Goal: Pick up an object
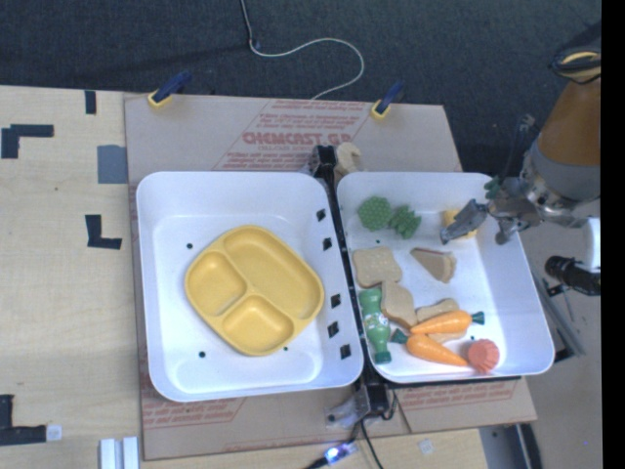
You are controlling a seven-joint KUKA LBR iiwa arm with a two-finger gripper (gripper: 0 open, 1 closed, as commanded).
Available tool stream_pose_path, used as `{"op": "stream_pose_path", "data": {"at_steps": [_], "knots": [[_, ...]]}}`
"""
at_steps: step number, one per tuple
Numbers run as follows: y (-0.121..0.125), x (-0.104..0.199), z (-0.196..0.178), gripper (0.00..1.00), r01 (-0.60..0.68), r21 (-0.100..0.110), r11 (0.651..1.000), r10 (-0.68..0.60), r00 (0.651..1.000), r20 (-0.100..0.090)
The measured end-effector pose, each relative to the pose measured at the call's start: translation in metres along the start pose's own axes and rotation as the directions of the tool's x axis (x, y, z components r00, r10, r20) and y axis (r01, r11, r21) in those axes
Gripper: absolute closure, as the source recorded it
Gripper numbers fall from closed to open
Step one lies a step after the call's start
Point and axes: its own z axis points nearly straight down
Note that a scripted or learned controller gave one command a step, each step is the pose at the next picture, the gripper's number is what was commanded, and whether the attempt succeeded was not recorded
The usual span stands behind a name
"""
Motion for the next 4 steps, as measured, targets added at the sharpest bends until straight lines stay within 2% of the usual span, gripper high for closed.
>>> {"op": "stream_pose_path", "data": {"at_steps": [1,2,3,4], "knots": [[0.003,0.000,-0.008,0.00,0.004,-0.013,1.000,-0.004,1.000,0.003],[-0.006,-0.003,0.045,0.00,0.004,-0.009,1.000,-0.004,1.000,0.003],[-0.002,0.000,0.109,0.00,0.005,-0.009,1.000,-0.005,1.000,0.002],[-0.002,0.000,0.118,0.00,0.005,-0.014,1.000,-0.005,1.000,0.005]]}}
